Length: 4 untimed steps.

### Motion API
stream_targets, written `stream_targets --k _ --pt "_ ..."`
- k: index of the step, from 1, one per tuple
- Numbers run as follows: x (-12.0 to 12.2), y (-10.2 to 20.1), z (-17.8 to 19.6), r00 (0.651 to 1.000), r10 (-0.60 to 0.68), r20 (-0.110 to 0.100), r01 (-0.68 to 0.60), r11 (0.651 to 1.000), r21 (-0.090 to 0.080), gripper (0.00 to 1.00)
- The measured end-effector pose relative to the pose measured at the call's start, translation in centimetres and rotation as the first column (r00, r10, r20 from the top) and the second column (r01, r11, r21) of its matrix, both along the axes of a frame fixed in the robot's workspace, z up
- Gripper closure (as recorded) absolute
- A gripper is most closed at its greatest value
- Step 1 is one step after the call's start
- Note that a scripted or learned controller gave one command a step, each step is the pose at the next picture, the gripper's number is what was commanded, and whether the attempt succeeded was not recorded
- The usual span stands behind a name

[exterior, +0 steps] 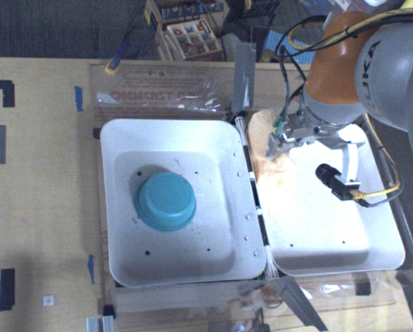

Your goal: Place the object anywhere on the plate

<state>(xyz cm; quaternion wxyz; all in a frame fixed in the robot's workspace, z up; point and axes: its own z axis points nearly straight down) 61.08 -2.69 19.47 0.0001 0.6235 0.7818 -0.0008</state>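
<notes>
Pickup seemed underway: jaws (pixel 281 142), opening unclear, hung at right bin's (pixel 344 254) ten o'clock; blue plate (pixel 166 200) waited leftward.

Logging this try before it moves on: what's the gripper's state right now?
Gripper: over the far left corner of the right bin, beside a pale tan object; open or closed cannot be told.

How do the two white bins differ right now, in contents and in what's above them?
The left bin holds a blue upturned bowl near its middle; the right bin shows a pale tan object at its far-left corner. Nothing hangs over the left bin; the arm's gripper is over the right bin's far end. Both are shallow, white and side by side.
</notes>
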Motion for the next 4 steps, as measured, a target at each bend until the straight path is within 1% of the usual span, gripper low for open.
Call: stream_targets --k 1,2,3,4 --pt "0.1 0.0 3.0 1.0 0.002 0.004 -0.002 1.0 0.0 1.0" --pt "-2.0 4.9 4.0 0.92 0.393 0.0 -0.393 0.92 0.001 1.0" --pt "-4.2 8.8 4.4 0.694 0.72 0.001 -0.72 0.694 0.002 1.0" --pt "-5.9 13.0 3.0 0.362 0.932 0.002 -0.932 0.362 0.002 1.0"
